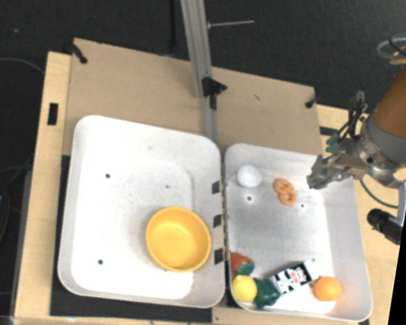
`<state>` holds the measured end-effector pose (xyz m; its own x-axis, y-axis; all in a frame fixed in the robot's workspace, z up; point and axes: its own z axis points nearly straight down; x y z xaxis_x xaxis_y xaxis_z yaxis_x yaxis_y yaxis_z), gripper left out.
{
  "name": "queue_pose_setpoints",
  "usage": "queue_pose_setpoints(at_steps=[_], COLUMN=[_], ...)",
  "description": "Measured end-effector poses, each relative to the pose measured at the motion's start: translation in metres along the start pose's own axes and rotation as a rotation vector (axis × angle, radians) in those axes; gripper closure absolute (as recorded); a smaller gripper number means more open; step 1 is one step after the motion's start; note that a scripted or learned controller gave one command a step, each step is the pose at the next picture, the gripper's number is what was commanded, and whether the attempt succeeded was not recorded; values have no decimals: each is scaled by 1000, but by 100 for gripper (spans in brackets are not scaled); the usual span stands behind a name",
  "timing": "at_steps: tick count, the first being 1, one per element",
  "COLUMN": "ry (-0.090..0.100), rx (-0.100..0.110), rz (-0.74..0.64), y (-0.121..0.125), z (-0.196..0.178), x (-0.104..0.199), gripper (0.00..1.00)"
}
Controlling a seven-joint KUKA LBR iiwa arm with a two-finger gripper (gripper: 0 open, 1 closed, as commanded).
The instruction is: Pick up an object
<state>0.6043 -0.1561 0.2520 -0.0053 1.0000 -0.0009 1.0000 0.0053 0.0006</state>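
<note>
Currently hand (322,176) over right bin (347,221) upper edge, grip state unclear; pretzel (284,191) just beside.

The grey arm (396,113) reaches in from the right, wrist angled down-left.

The arm (396,121) has a broad orange band above a grey wrist section, rounded and smooth. Dark cables run down its left side toward the gripper (323,175), which is dark grey and blocky. A pale grey ring tops the orange part.
</note>
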Motion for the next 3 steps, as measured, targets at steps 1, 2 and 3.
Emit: queue_pose_setpoints(at_steps=[1, 2, 3], ry=[1, 1, 1], rx=[-1, -2, 1], rz=[2, -1, 2], y=[12, 31, 43], z=[-8, -12, 5], x=[51, 95, 143], gripper=[100, 100, 100])
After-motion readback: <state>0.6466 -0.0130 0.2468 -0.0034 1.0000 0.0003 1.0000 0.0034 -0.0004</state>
